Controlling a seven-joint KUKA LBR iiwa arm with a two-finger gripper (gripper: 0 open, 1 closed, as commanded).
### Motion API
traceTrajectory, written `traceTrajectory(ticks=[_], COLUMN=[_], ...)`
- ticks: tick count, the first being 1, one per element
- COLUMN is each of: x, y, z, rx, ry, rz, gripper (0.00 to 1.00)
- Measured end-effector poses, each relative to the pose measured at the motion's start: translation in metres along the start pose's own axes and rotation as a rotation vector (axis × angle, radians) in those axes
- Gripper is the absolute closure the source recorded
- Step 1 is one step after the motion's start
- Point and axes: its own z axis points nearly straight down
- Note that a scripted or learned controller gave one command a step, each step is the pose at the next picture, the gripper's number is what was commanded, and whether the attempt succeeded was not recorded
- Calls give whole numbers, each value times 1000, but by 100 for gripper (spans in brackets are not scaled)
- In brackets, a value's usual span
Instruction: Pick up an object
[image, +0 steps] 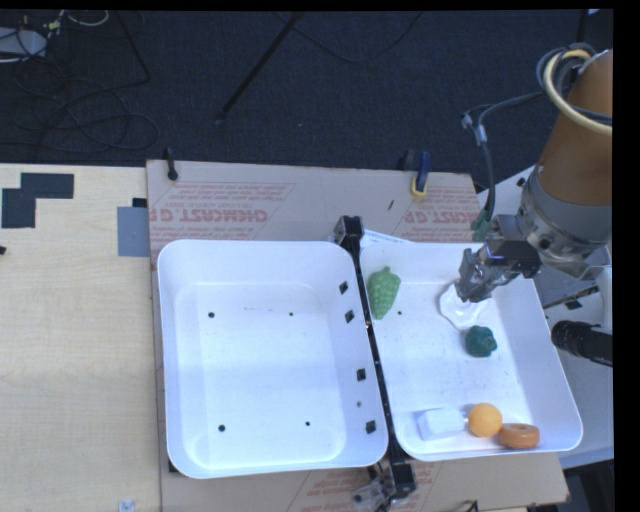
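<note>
- Nearest the camera, a ring (519, 435), ball (485, 419) and white block (437, 423) are seen in the right bin (566, 400).
- Gripper (468, 293) is poised over a white piece (455, 308) — finger state cannot be told.

Both bins are plain white: the left bin (190, 290) carries small dark dots, and the right bin (560, 400) holds a light green bumpy object (383, 291) near its left edge. A dark teal lump (481, 341) sits toward its right edge. By its near right corner are an orange ball (485, 420), a duller orange ring-shaped piece (519, 435) and a white block (437, 424).
</note>
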Motion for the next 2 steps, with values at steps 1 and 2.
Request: traceTrajectory(ticks=[1,2], x=[1,0], y=[4,4], z=[-8,-17], rx=[-19,-17], ry=[-1,-1], rz=[-4,-5], gripper=[0,100])
